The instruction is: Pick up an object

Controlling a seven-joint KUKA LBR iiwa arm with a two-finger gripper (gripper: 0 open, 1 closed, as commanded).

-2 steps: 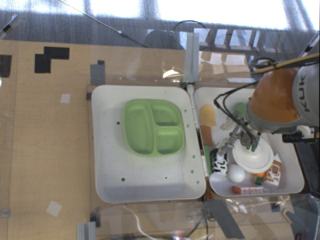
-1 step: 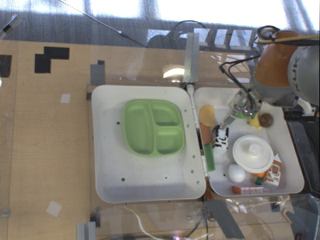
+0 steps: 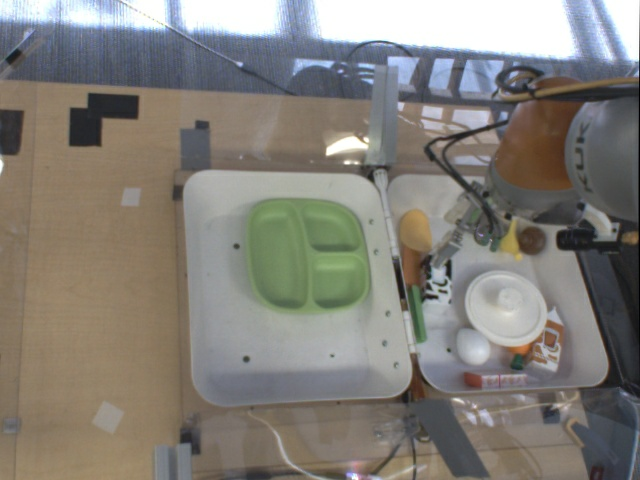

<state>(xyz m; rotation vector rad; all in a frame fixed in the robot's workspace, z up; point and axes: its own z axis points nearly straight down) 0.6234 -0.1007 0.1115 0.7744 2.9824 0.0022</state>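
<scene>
White right bin (image 3: 590, 363), approach step: my gripper (image 3: 437, 260) hangs over the cow-patterned toy (image 3: 437, 288), grip state not discernible; next, descend squarely and close.

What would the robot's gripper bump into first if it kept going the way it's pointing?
Probably the black-and-white toy. The gripper points down and toward the left, and that toy lies just below its tip in the right bin. The orange piece sits close beside the path. Depth is hard to judge from above.
</scene>
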